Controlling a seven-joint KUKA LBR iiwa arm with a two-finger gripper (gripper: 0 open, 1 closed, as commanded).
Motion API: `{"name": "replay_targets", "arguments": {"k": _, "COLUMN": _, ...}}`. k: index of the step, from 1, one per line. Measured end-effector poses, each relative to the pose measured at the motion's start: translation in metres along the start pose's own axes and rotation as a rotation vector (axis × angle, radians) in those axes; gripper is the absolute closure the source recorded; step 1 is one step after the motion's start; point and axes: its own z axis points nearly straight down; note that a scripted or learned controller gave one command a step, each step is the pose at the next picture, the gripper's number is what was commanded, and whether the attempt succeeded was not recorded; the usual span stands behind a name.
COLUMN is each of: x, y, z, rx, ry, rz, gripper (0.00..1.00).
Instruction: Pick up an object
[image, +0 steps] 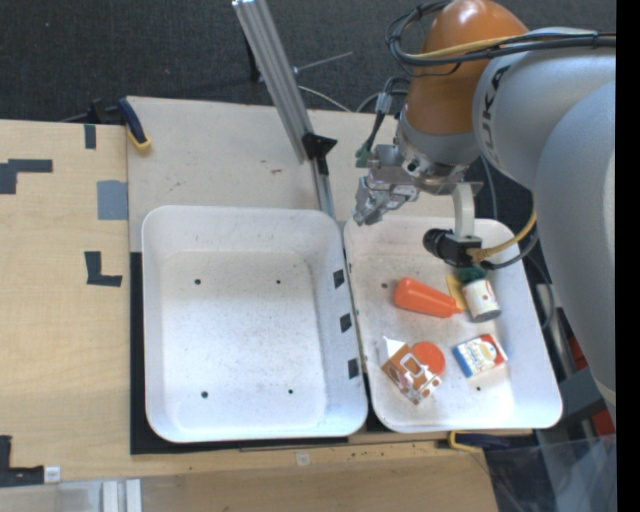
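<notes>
Pretty bright, even lighting, slightly washed out.
The white bins (240, 420) nearly blow out, shadows are soft and short, the arm (560, 110) up close looks a bit fuzzy, and the whole frame is kinda low-res and grainy.

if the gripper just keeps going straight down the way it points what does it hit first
Likely the bare floor of the right bin near its far left corner. The gripper hangs there, apart from the orange carrot. Depth is hard to judge from this slant.
</notes>
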Motion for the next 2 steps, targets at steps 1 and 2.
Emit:
{"name": "replay_targets", "arguments": {"k": 1, "x": 0.052, "y": -0.001, "z": 0.000, "rx": -0.002, "ry": 0.000, "rz": -0.001, "gripper": 1.00}}
{"name": "replay_targets", "arguments": {"k": 2, "x": 0.097, "y": -0.017, "z": 0.019, "rx": 0.001, "ry": -0.001, "rz": 0.000, "gripper": 1.00}}
